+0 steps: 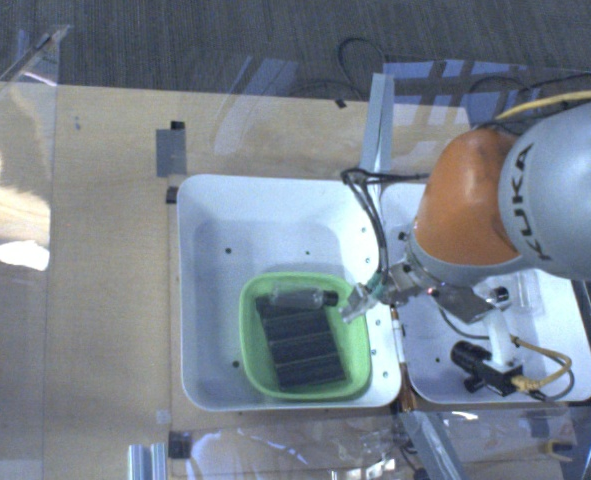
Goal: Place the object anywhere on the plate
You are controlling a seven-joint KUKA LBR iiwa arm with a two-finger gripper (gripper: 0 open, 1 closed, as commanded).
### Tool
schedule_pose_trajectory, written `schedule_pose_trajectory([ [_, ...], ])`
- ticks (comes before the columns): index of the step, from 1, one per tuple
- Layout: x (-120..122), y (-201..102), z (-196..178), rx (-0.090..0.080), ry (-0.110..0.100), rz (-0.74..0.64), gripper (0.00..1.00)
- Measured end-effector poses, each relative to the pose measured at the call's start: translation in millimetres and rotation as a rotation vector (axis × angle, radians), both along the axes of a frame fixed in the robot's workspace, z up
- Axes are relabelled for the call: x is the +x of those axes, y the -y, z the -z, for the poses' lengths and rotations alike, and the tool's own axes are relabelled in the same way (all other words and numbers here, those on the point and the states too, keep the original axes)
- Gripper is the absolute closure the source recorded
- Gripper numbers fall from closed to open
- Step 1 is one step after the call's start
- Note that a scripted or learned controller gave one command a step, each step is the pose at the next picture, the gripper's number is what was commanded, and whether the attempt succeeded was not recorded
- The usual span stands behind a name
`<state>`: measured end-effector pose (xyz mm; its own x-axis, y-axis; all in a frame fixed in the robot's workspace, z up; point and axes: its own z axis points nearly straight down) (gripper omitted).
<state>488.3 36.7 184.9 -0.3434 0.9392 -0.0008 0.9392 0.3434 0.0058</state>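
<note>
The tool (360,303) hangs at the right rim of the green square plastic plate (353,348) in the left white bin (205,268); I cannot tell its state. A dark ribbed rectangular object (300,346) lies on the plate. Placement looks done, so the next move is probably a clean lift away.

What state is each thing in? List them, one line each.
green plate: flat in the left bin, at its front right.
dark ridged object: lying on the plate.
small clear bottle: on its side at the plate's back edge.
claw: at the plate's right rim.
left bin: holds the plate.
</note>
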Motion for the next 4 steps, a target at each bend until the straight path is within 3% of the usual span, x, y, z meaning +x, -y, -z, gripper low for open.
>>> schedule_pose_trajectory([
  [2, 80.5, 99.6, -0.7, -0.003, 0.002, -0.105, 0.00],
  [3, 77.5, 160.0, -69.8, -0.003, 0.004, -0.037, 0.00],
  [4, 60.0, 242.6, -101.2, -0.006, 0.005, -0.095, 0.00],
])
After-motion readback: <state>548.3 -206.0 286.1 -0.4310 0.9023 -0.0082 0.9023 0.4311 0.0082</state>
